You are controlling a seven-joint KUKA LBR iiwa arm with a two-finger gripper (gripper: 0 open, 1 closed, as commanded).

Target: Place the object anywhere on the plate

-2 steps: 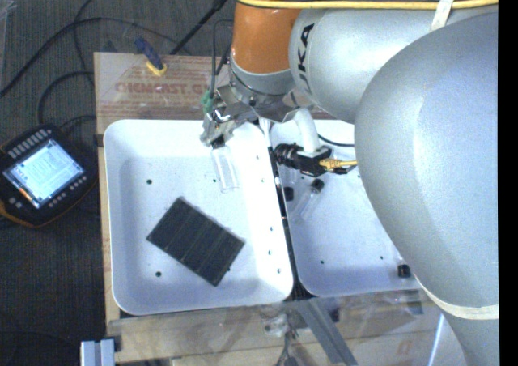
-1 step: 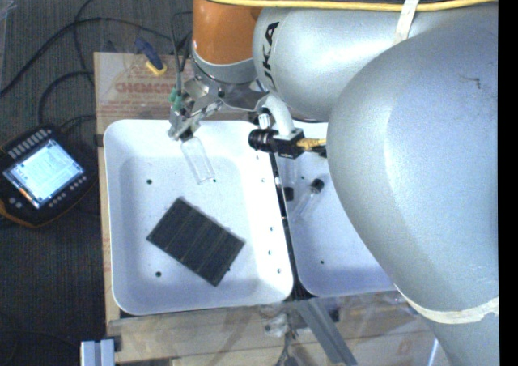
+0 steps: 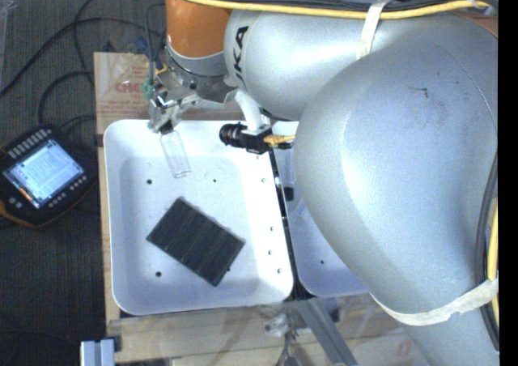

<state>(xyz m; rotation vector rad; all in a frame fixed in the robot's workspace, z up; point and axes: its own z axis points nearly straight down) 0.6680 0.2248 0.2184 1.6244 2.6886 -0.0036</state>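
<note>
Hovering at the far edge of the left bin (image 3: 121, 194), the gripper (image 3: 164, 117) pinches the top of a small clear vial (image 3: 176, 154), which hangs tilted over the white floor. Nearer the camera, the dark ribbed plate (image 3: 195, 240) lies flat, well apart from the vial.

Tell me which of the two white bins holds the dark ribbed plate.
The left bin, the one seen whole. The dark plate lies flat in its near half, with a clear tube-like object beyond it under the gripper. The right bin sits mostly under the arm.
</note>
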